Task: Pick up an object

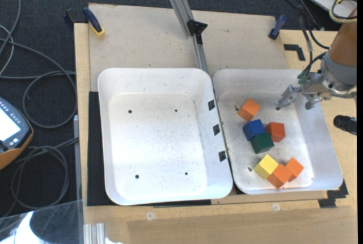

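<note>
A: Over right bin, gripper, metal fingers spread, nothing between them. Arm cut off at the edge.
B: Blocks?
A: Matte cubes below it: orange cube, blue cube, green cube, partly overlapping.

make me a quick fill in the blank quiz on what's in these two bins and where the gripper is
1. All the blocks lie in the ____ bin as the camera sees it.
2. The blue block touches the ____ block just below it.
3. The gripper hangs above the bin's far part, nearest the lone ____ block beside the bin's middle.
4. The yellow block sits beside two ____ blocks at the near rim.

Missing words: right; green; orange; orange
</note>
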`<move>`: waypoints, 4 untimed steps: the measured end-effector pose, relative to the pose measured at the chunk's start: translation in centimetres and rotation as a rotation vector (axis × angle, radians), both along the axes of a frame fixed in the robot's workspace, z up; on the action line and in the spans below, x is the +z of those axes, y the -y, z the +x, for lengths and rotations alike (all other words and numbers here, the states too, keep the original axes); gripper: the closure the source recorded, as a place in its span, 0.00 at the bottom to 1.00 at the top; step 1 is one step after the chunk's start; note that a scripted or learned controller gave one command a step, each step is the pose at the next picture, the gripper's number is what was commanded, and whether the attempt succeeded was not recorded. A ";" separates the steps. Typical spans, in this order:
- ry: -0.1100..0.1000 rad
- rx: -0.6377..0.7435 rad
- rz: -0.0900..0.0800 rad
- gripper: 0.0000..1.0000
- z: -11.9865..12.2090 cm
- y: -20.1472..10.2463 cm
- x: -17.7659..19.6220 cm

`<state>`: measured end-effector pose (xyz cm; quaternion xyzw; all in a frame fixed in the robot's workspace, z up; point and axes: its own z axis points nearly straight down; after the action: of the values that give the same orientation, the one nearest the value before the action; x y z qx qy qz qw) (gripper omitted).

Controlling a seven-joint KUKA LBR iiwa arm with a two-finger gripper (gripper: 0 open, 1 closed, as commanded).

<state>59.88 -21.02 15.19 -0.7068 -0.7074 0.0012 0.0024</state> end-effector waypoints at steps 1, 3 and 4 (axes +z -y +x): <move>0.008 0.000 -0.002 1.00 0.2 0.0 1.5; 0.003 0.000 -0.001 1.00 0.0 -0.3 6.1; 0.005 0.006 0.002 1.00 -0.2 -6.2 7.5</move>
<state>59.68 -14.86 22.66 -0.7048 -0.7095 -0.0013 0.0012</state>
